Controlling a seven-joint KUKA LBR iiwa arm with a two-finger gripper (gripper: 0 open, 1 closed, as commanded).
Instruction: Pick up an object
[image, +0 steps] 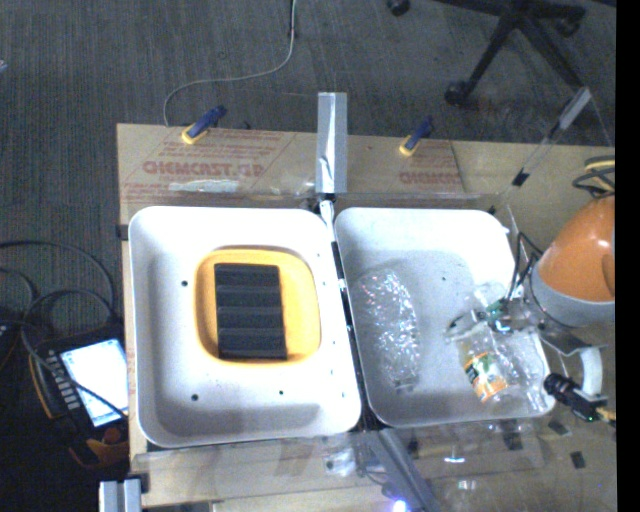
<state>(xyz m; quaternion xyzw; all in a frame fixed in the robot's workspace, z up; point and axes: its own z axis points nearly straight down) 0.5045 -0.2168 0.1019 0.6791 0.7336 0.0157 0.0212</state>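
In the right bin (430, 235), a crumpled clear plastic wrapper (390, 322) lies left of centre. A clear plastic bottle with an orange and green label (487, 370) lies near the bin's front right corner. My gripper (492, 318) reaches in from the right and hangs just above the bottle's upper end, by the bin's right wall. The orange band of the arm (588, 252) is behind it. In the left bin (160, 300) sits a yellow dish holding a black ribbed block (250, 310).
A metal post (331, 140) stands at the back between the bins. Two blue and yellow clamps (203, 123) (416, 135) hold the cardboard backing. Cables and a lit device (90, 375) lie on the floor at left.
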